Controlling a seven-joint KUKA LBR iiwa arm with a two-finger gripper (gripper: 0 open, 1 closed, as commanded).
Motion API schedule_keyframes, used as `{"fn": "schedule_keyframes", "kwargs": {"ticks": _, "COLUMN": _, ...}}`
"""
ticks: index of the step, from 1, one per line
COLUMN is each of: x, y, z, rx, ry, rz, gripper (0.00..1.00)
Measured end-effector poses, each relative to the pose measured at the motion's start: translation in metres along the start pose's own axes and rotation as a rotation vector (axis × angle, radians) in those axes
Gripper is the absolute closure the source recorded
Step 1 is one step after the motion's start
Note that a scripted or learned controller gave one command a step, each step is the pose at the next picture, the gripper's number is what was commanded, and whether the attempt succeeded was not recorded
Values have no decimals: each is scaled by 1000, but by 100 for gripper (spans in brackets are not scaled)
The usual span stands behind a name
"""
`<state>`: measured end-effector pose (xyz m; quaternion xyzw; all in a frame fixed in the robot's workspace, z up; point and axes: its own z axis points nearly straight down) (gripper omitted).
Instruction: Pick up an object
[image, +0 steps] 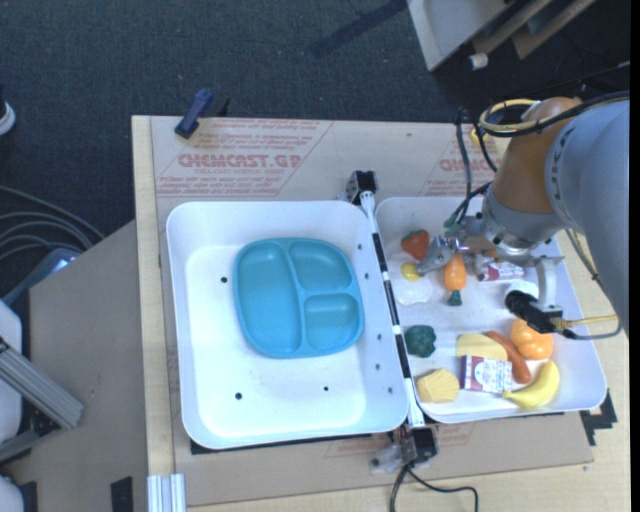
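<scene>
At the right of the frame the gripper (452, 262) hangs over the right bin (590, 375) with a toy carrot (455, 274) between its part-open fingers, above the other toy foods

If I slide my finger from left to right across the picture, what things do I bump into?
Blue clip on the cardboard → light blue divided plate → dark green toy vegetable → small orange toy carrot → yellow toy banana

Blue divided plate (298, 296) in the left bin (200, 240); blue clip (193, 113) on the bench (250, 155).
</scene>
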<state>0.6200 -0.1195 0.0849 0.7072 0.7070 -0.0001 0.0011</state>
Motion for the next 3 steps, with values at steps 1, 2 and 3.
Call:
{"fn": "schedule_keyframes", "kwargs": {"ticks": 1, "x": 1, "y": 1, "z": -10, "rx": -2, "ry": -1, "rz": -2, "gripper": 100}}
{"fn": "schedule_keyframes", "kwargs": {"ticks": 2, "x": 72, "y": -46, "z": -100, "rx": 2, "ry": 3, "rz": -1, "gripper": 100}}
{"fn": "schedule_keyframes", "kwargs": {"ticks": 3, "x": 112, "y": -101, "z": -148, "rx": 5, "ry": 3, "rz": -1, "gripper": 100}}
